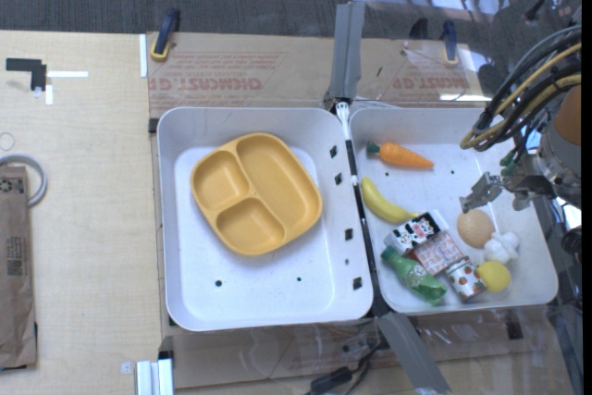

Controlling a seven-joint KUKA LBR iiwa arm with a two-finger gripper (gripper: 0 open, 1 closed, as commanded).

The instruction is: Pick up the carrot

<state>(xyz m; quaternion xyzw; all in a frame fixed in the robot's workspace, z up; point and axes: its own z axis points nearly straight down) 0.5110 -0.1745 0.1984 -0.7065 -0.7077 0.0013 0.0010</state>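
The tapered orange carrot with its green top (400, 154) lies untouched at the right bin's far left, well apart from the claw (488, 190), whose state I cannot tell.

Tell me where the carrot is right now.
The carrot lies in the right bin, near its far left corner, just above the banana and apart from it.
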